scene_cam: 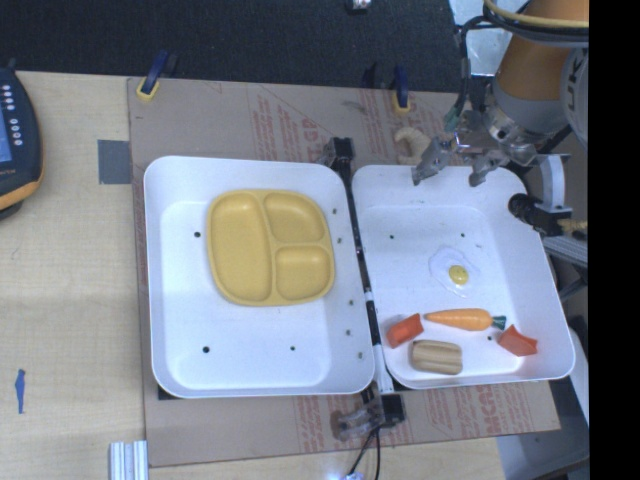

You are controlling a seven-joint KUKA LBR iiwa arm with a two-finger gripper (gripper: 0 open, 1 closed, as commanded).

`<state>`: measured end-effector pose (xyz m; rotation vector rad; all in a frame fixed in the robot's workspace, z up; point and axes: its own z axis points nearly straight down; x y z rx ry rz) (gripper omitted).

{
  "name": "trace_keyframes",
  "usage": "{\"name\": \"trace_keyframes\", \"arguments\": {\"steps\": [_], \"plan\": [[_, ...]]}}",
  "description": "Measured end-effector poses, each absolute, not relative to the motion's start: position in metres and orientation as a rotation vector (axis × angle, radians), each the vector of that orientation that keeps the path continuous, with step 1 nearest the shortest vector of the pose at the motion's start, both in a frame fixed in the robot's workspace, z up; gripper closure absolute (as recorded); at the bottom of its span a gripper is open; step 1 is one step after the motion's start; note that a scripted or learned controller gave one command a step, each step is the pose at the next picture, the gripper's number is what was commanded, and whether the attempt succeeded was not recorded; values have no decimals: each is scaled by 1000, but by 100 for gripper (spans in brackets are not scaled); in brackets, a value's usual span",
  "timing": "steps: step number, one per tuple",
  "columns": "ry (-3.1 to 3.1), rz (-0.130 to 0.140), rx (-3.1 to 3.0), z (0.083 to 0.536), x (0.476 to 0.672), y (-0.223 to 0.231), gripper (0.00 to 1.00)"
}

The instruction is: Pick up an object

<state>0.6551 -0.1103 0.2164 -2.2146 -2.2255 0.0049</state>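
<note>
Right bin (520, 268), near rim, 6 o'clock: bread roll (436, 357), red wedges (404, 330) and (518, 342), carrot (461, 319), clustered, cramping a pinch from above. Centre: fried egg (453, 271), open floor around it. Left bin (170, 268): yellow divided plate (270, 246). Far rim, 12 o'clock: gripper (455, 168), fingers spread, nothing between them.

Grey arm with orange band (545, 43) reaching in from upper right, wrist angled downward. Two-finger metal gripper (452, 168) spread wide apart, nothing between fingertips.
</note>
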Motion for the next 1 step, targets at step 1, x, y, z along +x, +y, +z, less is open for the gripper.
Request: {"name": "trace_keyframes", "arguments": {"steps": [1], "plan": [[-2220,13,-2211,125,618,-111,0]]}}
